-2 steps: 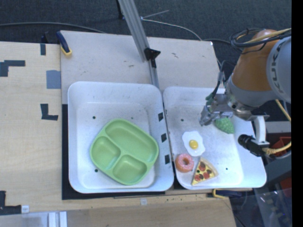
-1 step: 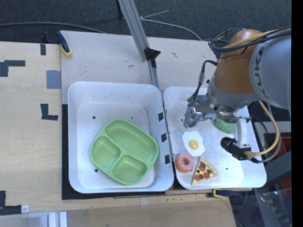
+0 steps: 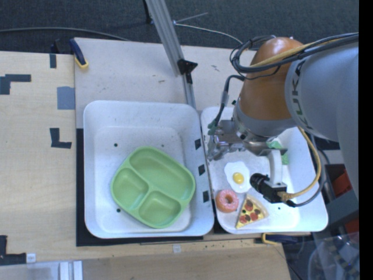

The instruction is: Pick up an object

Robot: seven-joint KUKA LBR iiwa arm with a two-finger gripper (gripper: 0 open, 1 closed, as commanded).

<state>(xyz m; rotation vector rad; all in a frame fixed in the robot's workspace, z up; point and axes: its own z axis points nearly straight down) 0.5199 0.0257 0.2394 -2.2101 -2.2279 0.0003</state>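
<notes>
Wooden bench (image 3: 35, 174) holds two white bins. Nearest, in the right bin (image 3: 309, 214), lie a pizza slice (image 3: 252, 212), a pink donut (image 3: 227, 200) and a fried egg (image 3: 237, 177). A smooth green plate (image 3: 152, 186) sits in the left bin (image 3: 99, 133). The gripper (image 3: 217, 147) hangs above the egg; I cannot tell its grip.

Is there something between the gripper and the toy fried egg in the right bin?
Nothing visible stands between them. The gripper hangs over the right bin, just up and left of the fried egg. The donut and pizza slice lie beyond the egg, nearer the front rim.
</notes>
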